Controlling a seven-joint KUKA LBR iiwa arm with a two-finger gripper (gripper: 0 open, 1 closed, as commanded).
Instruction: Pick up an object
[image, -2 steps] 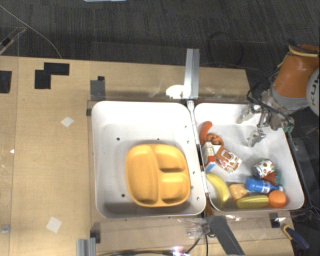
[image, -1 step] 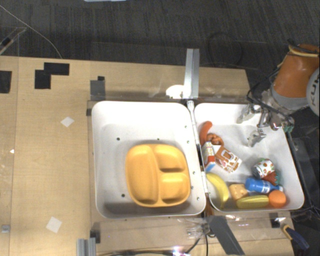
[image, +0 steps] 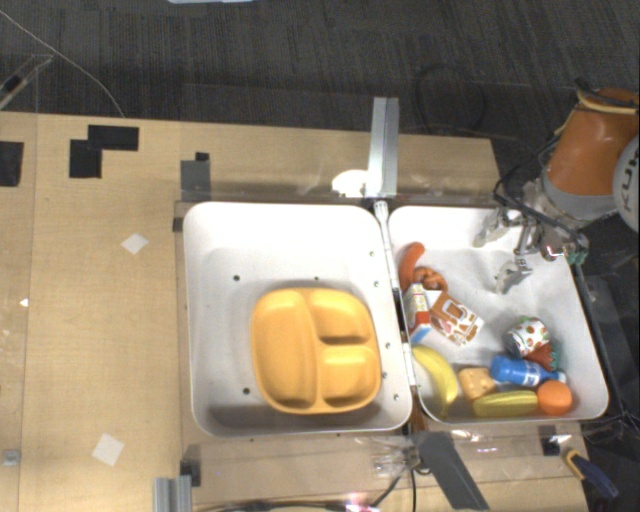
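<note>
Claw (image: 512, 252) hangs over right bin's (image: 592, 335) bare upper end, apparently spread and holding nothing, toys (image: 500, 372) heaped at the near end, presumably its quarry.

So the worktop (image: 90, 330) has two bins side by side: the left bin (image: 215, 260) just has a tray (image: 315, 348) sitting in its near half. The right bin (image: 590, 370) has everything piled along its left wall and near edge, with a carton (image: 455, 322) left of a can (image: 527, 336) and a banana (image: 437, 372) in front. The end effector (image: 517, 258) hangs over that bin's far right part.
</note>
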